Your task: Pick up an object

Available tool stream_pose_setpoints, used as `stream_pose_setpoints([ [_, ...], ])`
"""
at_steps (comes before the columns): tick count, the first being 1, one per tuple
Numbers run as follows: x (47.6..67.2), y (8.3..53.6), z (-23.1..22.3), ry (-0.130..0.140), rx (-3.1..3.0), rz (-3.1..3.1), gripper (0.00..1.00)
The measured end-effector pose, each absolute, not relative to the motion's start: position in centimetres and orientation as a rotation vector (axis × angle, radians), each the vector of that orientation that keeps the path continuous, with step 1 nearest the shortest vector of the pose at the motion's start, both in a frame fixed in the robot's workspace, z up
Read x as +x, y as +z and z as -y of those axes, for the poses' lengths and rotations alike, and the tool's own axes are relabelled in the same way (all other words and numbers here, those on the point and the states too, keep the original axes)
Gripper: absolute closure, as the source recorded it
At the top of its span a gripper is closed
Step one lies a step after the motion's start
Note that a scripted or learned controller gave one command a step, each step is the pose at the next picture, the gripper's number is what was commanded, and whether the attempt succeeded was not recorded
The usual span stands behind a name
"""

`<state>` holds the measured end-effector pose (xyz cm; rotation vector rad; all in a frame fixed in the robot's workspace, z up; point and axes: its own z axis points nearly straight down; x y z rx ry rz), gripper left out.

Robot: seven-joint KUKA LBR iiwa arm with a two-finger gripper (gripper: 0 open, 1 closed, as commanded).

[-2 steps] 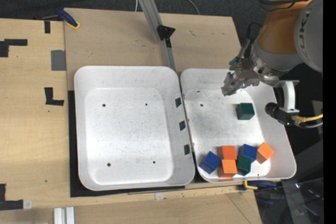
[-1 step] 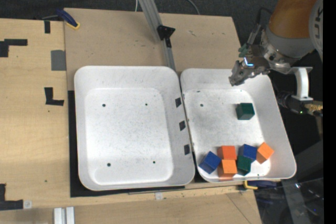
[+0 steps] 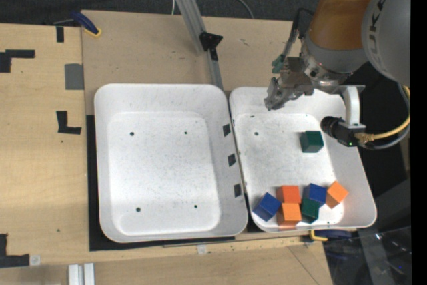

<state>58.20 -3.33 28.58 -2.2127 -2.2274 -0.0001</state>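
The left bin [image 3: 163, 160] stood beside the right bin [image 3: 301, 163], where a green cube [image 3: 311, 141] lay alone toward 3 o'clock and a cluster of blue, orange and green cubes [image 3: 300, 202] lay at 6 o'clock. The arm [image 3: 353, 17] reached in from 2 o'clock, bent downward at the wrist. Its gripper [image 3: 277, 98] hung over the right bin's 12 o'clock rim, gripping no object; whether it was open or closed I cannot tell.

Dark letters, perhaps "UK", stand on the grey arm [image 3: 393, 17]; nothing else readable.
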Motion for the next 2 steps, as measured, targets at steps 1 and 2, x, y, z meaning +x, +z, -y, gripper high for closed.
stream_pose_setpoints([
  [1,59.0,28.1,-1.3,0.001,-2.214,2.227,1.00],
  [2,58.8,26.1,-7.2,0.004,-2.211,2.227,1.00],
])
